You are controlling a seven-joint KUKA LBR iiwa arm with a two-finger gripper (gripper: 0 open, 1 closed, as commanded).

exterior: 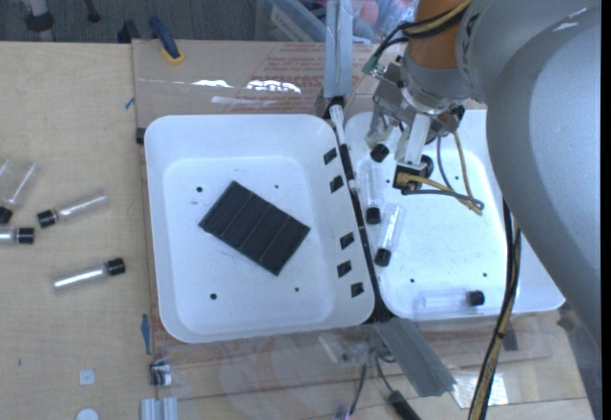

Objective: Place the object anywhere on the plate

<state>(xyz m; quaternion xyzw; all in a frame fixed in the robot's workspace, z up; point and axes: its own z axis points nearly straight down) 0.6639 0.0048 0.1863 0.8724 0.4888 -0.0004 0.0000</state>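
1. The tool is hovering low over the far left corner of the right bin. I cannot tell from this angle whether it is open or closed, and nothing is showing in its grasp.
2. The likely objects, clear vials with black caps, are lying in that same bin. A cluster of vials is sitting just beside the dividing wall, and a lone vial is resting near the front edge.
3. The black ribbed plate is lying flat and skewed in the middle of the left bin, well apart from the tool.
4. The cluster is crowding the wall, so a descent there is risking a strike on the rim, or a pinch that is catching 2 vials or none.
5. A smooth round vial could be slipping out during the carry over the divider. Released carelessly, it could be rolling off the plate into the bin.
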